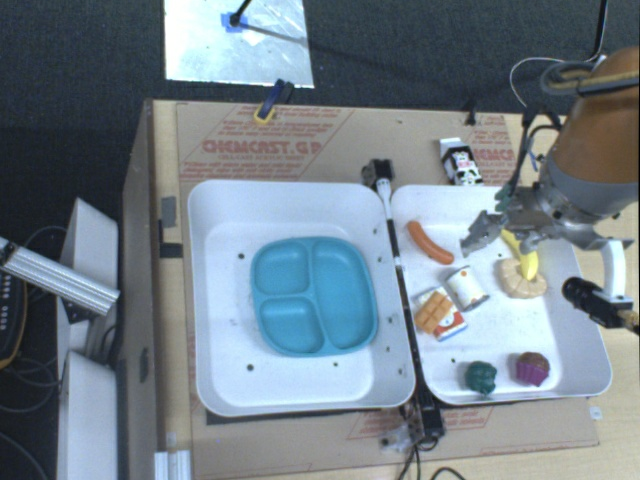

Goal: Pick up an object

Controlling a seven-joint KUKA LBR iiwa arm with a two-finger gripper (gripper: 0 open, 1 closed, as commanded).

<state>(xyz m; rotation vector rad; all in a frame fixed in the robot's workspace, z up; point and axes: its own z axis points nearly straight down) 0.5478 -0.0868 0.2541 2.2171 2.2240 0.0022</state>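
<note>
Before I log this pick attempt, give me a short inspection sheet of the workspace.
Surface: bench bears left bin and right bin.
Job's things: in the right bin, sausage, fries carton, small white cup, banana on a tan disc, green piece, purple piece.
Clutter: blue divided plate in the left bin.
Grippers: hand above the right bin, nothing seen between its fingers.
Cables: cable looping over the arm.
Surroundings: dark floor, silver sheet.
</note>
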